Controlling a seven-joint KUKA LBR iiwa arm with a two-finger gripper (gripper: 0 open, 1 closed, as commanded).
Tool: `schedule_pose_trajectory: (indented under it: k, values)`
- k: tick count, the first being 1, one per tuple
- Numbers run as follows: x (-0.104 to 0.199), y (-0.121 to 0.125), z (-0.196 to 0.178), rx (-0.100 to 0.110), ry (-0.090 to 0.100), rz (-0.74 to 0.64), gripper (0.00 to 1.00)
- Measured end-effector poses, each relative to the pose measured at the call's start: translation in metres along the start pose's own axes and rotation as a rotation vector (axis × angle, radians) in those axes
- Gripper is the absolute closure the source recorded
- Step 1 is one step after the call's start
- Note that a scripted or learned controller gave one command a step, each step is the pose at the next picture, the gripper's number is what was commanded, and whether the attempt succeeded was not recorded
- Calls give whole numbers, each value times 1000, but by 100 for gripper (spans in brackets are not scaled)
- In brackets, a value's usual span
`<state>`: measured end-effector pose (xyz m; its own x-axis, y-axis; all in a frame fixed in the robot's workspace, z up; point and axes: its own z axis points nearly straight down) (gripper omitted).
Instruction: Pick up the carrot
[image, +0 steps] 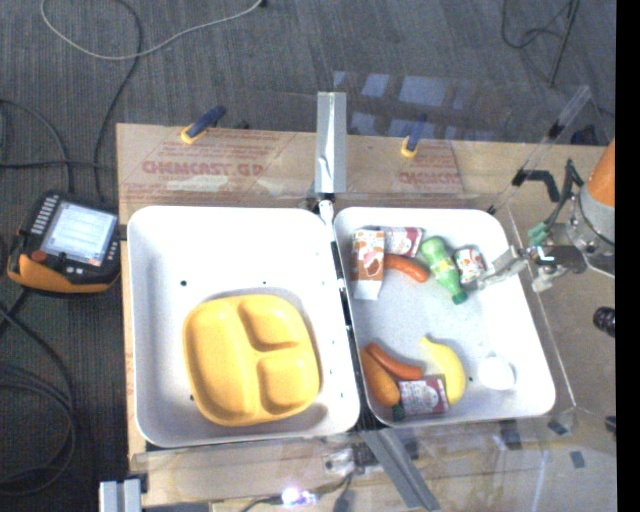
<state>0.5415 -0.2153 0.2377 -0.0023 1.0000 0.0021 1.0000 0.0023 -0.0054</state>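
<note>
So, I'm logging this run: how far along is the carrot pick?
Nothing looks done yet: the orange tapered carrot lies in the right white bin, near its front edge beside the yellow banana. In hand: the gripper sits at the bin's far right edge, away from the carrot. Left: reaching it, grasping and lifting.

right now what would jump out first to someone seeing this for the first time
The big yellow divided tray lying in the left bin catches the eye first. Next comes the heap of toy food in the right bin: a carrot and a banana near its front edge. The gripper sits at that bin's right rim.
</note>
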Motion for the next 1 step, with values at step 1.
schedule_pose_trajectory:
  k: [1]
  values:
    - [36, 44, 97, 1, -1, 27, 0]
